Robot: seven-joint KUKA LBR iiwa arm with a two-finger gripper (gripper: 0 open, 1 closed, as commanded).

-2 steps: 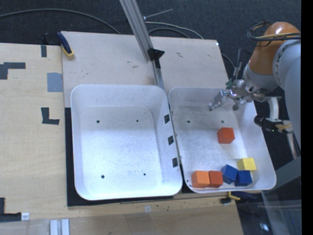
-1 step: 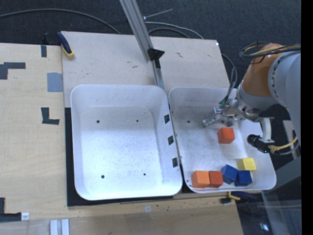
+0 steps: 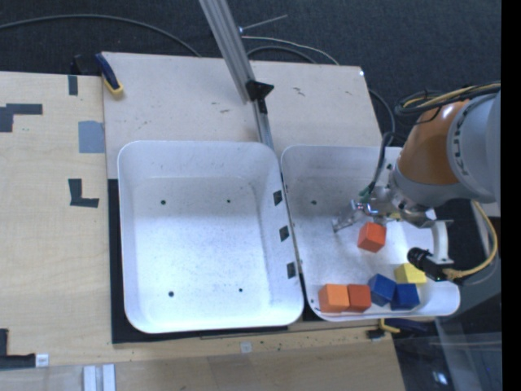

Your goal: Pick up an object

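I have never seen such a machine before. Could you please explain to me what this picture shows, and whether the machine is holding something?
One camera looks down at a slant on a bench with two shallow white bins: a left bin and a right bin. The grey and orange shape at the right is a robot arm. Its gripper hangs over the right bin, just above an orange block; I cannot tell whether it grips it. Along that bin's near edge lie two more orange blocks, two blue blocks and a yellow block.

The bins (image 3: 203, 157) look like smooth white plastic, finely speckled. The bench (image 3: 163, 96) is matt pale board. A ribbed metal rail (image 3: 224, 27) stands at the far side.
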